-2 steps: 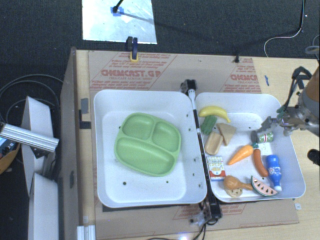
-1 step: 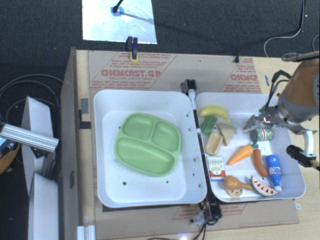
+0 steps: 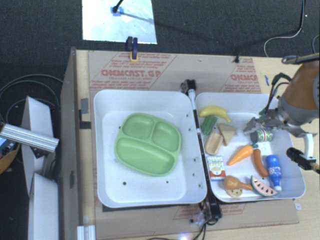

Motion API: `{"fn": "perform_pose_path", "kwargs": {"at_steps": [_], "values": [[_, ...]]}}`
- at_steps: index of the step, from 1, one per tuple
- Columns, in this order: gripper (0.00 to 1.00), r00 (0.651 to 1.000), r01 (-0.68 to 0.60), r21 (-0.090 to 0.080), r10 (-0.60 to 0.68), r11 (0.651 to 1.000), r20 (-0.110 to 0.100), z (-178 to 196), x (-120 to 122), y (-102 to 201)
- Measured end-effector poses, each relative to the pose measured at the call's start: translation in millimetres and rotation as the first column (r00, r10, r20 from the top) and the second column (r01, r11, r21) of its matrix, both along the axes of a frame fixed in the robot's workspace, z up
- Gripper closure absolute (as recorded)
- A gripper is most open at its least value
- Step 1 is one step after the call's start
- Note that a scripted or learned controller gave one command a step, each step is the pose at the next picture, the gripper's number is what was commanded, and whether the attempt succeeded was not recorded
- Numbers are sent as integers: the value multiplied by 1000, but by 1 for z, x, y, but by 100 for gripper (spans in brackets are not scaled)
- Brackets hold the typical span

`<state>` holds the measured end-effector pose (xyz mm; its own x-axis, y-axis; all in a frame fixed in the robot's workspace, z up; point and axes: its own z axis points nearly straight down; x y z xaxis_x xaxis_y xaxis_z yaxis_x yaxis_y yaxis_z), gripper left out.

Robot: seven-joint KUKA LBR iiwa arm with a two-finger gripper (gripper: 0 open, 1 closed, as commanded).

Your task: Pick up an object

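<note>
Two white bins sit side by side; in the right bin point(image 3: 300, 186), a small green-labelled can point(image 3: 263, 135) lies on its side, long axis roughly left to right, just above the toy carrot point(image 3: 240, 154). The gripper point(image 3: 257, 127) hangs directly over the can, touching or nearly so. Whether its fingers are spread or closed cannot be made out.

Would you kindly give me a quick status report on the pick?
Tool low over right bin, by small can. Nothing seen lifted. Carrot, sausage crowd close.
</note>
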<state>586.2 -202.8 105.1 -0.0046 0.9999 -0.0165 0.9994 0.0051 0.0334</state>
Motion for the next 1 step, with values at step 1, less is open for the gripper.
{"fn": "perform_pose_path", "kwargs": {"at_steps": [1], "values": [[0,1000,2,-5,-2,1000,6,-2,-14,3]]}}
